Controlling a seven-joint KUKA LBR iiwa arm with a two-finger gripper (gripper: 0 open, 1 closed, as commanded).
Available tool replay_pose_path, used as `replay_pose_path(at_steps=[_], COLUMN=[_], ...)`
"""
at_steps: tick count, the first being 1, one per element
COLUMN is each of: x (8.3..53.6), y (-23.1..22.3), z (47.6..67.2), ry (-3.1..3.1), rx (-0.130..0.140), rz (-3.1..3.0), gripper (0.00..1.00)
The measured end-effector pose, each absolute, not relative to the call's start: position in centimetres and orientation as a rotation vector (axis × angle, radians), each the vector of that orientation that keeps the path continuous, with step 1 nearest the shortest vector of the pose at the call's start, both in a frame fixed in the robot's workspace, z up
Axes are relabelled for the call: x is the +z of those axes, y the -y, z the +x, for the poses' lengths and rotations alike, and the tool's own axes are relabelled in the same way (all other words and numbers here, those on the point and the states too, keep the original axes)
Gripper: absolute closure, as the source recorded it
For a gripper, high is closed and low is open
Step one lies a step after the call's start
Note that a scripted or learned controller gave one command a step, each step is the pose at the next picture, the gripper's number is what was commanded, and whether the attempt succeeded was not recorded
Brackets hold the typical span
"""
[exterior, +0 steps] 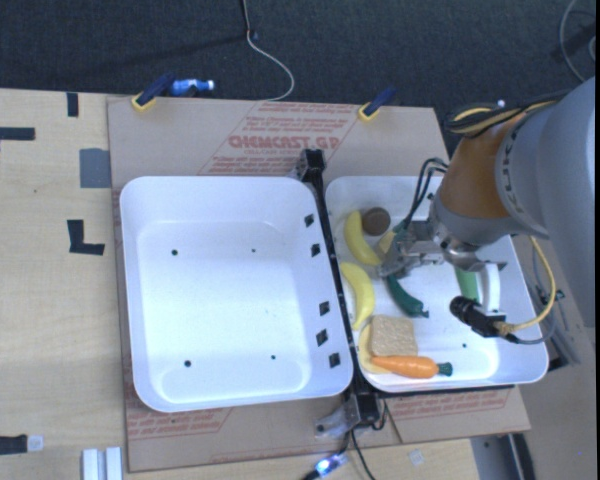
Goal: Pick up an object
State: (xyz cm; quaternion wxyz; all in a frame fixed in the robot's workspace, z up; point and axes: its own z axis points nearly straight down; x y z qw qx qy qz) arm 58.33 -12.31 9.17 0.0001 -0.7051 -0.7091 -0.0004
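The right bin [510, 368] holds several items. Two yellow bananas lie along its left wall, one [356, 238] farther back and one [360, 293] nearer. A brown round piece [377, 219] sits at the back. A dark green pepper-like piece [404, 297] lies in the middle, a tan bread slice [393, 336] and an orange carrot [408, 366] at the front, and a green-and-white object [470, 286] on the right. My gripper [398, 255] reaches down into this bin, just right of the far banana and above the dark green piece. The wrist hides its tips.
The left bin [140, 268] stands beside the right one, with a black divider [325, 268] between them. Both rest on a cardboard sheet [270, 143] held by clamps. A thin cable [265, 53] trails at the back. The arm's grey and orange body [500, 183] covers the right bin's far right corner.
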Motion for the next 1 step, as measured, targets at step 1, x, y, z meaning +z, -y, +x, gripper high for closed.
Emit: replay_pose_path(at_steps=[1], x=[34.80], y=[16.02], z=[57.98], ry=[2.234], rx=[-0.012], rz=[-2.232], gripper=[1.00])
